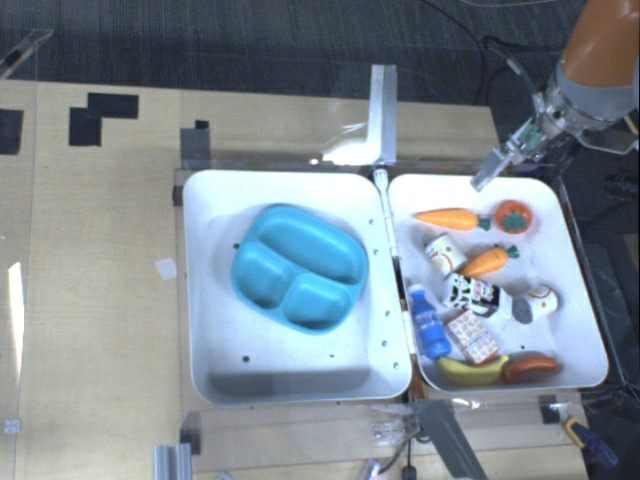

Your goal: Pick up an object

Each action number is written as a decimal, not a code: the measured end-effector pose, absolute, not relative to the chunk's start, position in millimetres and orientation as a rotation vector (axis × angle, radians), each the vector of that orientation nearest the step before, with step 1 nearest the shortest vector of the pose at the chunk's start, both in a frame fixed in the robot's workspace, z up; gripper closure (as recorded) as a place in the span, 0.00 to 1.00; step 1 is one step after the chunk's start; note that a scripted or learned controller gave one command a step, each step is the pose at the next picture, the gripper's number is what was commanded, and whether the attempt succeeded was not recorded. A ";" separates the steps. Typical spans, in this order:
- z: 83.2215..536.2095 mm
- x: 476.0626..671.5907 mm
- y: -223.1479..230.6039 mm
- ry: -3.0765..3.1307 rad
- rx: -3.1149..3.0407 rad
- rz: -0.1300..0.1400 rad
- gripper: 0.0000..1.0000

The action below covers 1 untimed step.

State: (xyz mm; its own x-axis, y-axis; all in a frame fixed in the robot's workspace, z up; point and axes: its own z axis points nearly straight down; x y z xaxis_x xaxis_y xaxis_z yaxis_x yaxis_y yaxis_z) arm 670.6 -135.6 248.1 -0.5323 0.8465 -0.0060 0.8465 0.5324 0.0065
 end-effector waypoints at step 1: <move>139.5 674.5 -112.3 2.849 1.270 0.008 0.00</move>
